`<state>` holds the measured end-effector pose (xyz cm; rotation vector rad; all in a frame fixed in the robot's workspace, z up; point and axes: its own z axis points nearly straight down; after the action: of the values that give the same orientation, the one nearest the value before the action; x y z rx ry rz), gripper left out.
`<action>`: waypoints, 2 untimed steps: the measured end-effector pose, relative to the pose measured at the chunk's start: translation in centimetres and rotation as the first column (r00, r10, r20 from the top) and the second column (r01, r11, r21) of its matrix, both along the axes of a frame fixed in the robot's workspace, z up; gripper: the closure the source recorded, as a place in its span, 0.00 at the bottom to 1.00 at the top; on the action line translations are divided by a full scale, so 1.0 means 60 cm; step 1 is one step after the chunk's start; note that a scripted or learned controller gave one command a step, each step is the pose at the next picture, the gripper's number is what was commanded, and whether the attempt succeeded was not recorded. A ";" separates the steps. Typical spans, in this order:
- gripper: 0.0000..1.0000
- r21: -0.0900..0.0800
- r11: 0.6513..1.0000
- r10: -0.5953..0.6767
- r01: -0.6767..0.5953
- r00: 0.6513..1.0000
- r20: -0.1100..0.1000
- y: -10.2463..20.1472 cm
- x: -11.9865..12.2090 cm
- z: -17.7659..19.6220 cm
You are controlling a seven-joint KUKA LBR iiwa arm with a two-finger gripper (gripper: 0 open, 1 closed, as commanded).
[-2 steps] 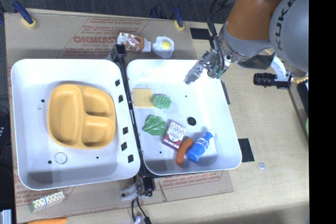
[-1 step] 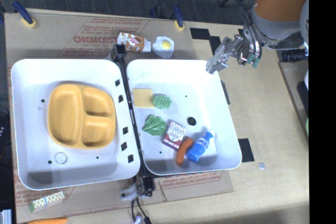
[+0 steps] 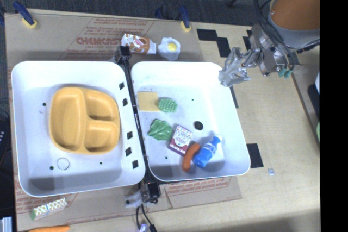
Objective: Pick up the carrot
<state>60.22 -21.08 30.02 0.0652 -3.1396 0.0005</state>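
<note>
Carrot (image 3: 188,156) not yet picked; it lies in the right bin (image 3: 231,117), touching the blue bottle (image 3: 206,152). Pincer (image 3: 230,74) is held over the bin's far right rim, well apart; nothing is gripped, its opening cannot be told.

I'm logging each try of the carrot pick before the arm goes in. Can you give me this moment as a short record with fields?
target: carrot, near the right bin's front edge
touching target: blue bottle on its right, maroon packet at its upper end
other items in right bin: yellow block, green pieces
left bin: yellow divided tray
gripper: over the right bin's far right corner, holding nothing
carrot lifted: no
</note>
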 end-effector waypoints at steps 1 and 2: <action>1.00 0.000 0.965 0.262 -0.262 0.965 0.000 0.000 -0.035 0.012; 1.00 0.002 0.822 0.569 -0.569 0.822 0.000 0.000 -0.102 -0.032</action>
<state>54.08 -21.06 28.09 0.9984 -2.9771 -0.0015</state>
